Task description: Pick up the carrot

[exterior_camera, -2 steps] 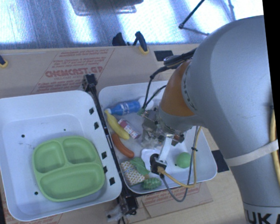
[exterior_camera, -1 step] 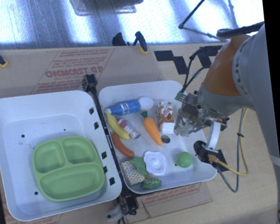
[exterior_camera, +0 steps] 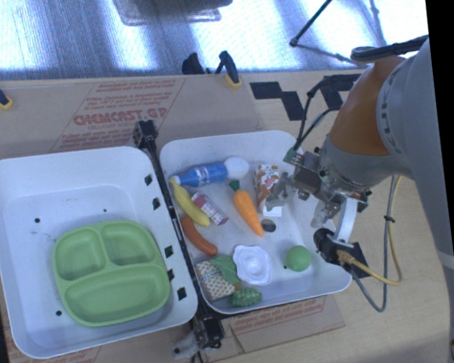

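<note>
Carrot (exterior_camera: 247, 212): we log it near the middle of the right bin (exterior_camera: 207, 146), orange, lying free at a slant with its green stub toward the far wall and its tip toward us. Nothing touches it that we can see.

Jaws (exterior_camera: 281, 188): we place them at the bin's right side, just beside a printed packet (exterior_camera: 265, 182). The wrist hardware is dark and cluttered, and we cannot tell whether the jaws are spread or pressed together, nor whether they touch the packet. The arm (exterior_camera: 388, 126) is cut off at the right edge.

Other contents of the right bin, as far as we can make them out:
- blue bottle (exterior_camera: 202, 174) with a white cap, lying along the far side;
- banana (exterior_camera: 187, 205), with a small red-labelled item (exterior_camera: 209, 208) against it, too blurred to name;
- sausage (exterior_camera: 199, 235), reddish, near the dividing wall;
- white cup (exterior_camera: 253, 263), seen from above;
- green ball (exterior_camera: 298, 258);
- patterned pouch (exterior_camera: 214, 281) and a leafy green piece (exterior_camera: 245, 297) at the near wall, partly overlapping.

Left bin (exterior_camera: 15, 176): we record one green divided plate (exterior_camera: 109, 271).

Table (exterior_camera: 56, 106): brown cardboard covers it under both bins, printed in red lettering we cannot read in full.
</note>
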Action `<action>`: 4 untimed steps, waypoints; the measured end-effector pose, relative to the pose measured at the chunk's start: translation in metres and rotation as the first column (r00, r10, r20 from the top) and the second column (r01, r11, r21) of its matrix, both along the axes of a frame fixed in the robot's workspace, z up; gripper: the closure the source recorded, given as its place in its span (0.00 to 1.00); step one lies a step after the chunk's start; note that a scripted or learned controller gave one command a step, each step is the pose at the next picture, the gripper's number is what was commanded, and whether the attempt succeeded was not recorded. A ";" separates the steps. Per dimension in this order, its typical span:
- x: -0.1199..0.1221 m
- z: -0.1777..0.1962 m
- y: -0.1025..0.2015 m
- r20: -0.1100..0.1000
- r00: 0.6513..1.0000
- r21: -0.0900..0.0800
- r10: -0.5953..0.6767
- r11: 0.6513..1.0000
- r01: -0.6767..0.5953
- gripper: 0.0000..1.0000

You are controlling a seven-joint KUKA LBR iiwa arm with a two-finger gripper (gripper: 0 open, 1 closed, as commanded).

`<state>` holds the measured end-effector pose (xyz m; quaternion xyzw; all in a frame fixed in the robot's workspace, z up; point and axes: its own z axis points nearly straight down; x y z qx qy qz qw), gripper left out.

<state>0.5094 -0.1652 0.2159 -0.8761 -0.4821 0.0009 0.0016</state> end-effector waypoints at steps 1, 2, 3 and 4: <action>0.008 -0.125 0.039 -0.002 0.998 0.001 -0.065 0.998 0.065 0.00; 0.008 -0.115 0.039 -0.006 0.998 0.003 -0.060 0.998 0.060 1.00; 0.039 -0.024 0.092 -0.001 0.977 0.001 -0.213 0.977 0.213 1.00; 0.006 -0.097 0.015 -0.001 0.936 0.002 0.353 0.936 -0.353 1.00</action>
